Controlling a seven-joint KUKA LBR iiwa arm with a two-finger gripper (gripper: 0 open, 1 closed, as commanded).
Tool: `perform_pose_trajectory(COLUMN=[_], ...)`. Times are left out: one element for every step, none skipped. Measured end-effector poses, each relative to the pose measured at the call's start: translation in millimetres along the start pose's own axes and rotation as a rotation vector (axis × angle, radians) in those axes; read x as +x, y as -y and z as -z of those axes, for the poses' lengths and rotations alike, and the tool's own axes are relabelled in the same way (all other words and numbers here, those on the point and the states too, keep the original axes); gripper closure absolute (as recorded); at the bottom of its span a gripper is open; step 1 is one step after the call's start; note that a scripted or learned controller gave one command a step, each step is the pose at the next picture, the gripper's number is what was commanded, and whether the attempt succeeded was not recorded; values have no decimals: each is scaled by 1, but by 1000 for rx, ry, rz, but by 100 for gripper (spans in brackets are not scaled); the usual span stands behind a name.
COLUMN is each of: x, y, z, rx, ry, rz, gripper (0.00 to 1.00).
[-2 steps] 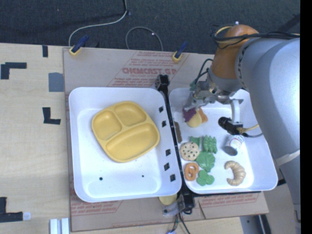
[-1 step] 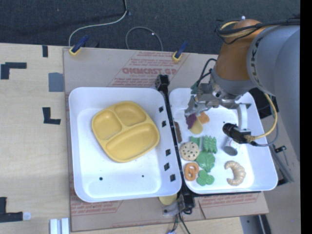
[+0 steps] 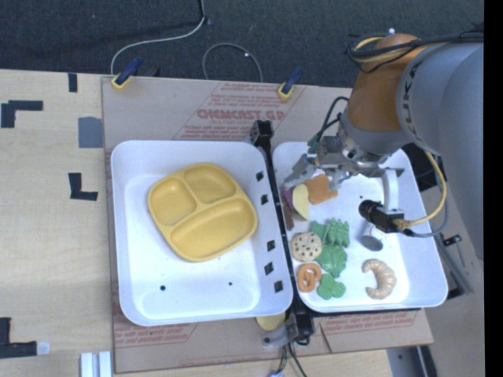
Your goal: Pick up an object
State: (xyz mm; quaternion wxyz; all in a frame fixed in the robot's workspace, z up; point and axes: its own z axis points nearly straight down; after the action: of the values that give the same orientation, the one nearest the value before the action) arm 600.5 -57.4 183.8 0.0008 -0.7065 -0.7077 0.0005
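Your gripper (image 3: 318,175) hangs low over the far left part of the right bin (image 3: 416,258), close to the divider between the two bins. You cannot tell from this view whether it is released or clenched, because the wrist hides much of it. Nothing can be seen lifted clear of the bin floor.

An orange piece (image 3: 319,189) lies just under the gripper, on the near side of it, and looks close to touching it. You cannot tell whether there is real contact. A purple slice (image 3: 300,201) sits just to the left of the orange piece, against the bin's left wall.

Nearer the camera in the same bin you have a cookie (image 3: 305,247) and, just below it, a pretzel (image 3: 308,276). Green leaves (image 3: 332,246) run beside both of them, from the middle of the bin down to its near edge. A croissant (image 3: 380,278) lies on its own toward the near right corner, well apart from the gripper.

Over in the left bin (image 3: 141,273) a yellow plate (image 3: 203,210) with three compartments rests at a slant, nothing on it. Both bins stand on a cardboard sheet (image 3: 228,116) laid on the tabletop (image 3: 47,234).
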Motion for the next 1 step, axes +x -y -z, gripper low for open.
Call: perform_pose_trajectory(x=[-46], y=[57], z=[-94], rx=[-6], ry=[3], rz=[-5], gripper=[0])
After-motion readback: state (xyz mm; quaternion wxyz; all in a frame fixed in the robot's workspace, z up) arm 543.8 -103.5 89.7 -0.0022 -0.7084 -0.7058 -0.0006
